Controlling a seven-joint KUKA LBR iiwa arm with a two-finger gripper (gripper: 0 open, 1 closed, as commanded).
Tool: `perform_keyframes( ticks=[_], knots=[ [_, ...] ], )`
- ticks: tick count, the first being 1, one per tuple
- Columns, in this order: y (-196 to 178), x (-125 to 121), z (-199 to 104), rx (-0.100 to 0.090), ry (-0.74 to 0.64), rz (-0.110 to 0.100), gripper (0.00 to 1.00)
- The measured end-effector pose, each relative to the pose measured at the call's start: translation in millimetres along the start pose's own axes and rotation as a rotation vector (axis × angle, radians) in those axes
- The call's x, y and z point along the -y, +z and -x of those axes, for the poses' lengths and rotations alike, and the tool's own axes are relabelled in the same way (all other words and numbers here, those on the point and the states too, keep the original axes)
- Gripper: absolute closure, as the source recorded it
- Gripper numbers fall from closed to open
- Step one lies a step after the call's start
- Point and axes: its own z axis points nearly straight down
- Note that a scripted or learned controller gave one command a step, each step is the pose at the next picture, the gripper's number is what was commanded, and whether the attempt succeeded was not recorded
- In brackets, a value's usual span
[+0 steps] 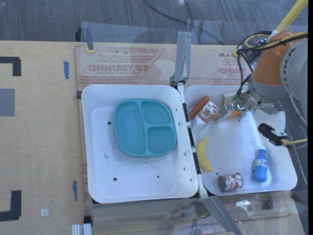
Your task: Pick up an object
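Note:
In the right bin (234, 146) lie an orange sausage-shaped toy (198, 106), a small orange and white box (209, 112), a yellow banana (203, 154), a red and white can (231, 181) on its side and a blue bottle (260, 165). My gripper (230, 111) hangs low over the bin's far part, just right of the box, with a small green and white thing (229, 99) beside it. Whether it touches anything is unclear. The wrist hides what lies under it.
The left bin (98, 180) holds a teal divided plate (145, 127). A black part (270, 132) with a yellow cable juts over the right bin's right wall. The grey arm with its orange band (271, 65) reaches in from the upper right.

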Motion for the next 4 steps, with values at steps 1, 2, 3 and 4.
perform_keyframes(
  ticks=[1, 2, 3, 4],
  knots=[
    [-3, -17, 27, -0.023, 0.031, -0.012, 0.0],
    [-3, -17, 26, -0.022, 0.031, -0.012, 0.0],
    [-7, -12, 34, -0.005, 0.031, -0.02, 1.0],
    [-89, 9, -9, 0.001, 0.594, 0.007, 1.0]
  ],
)
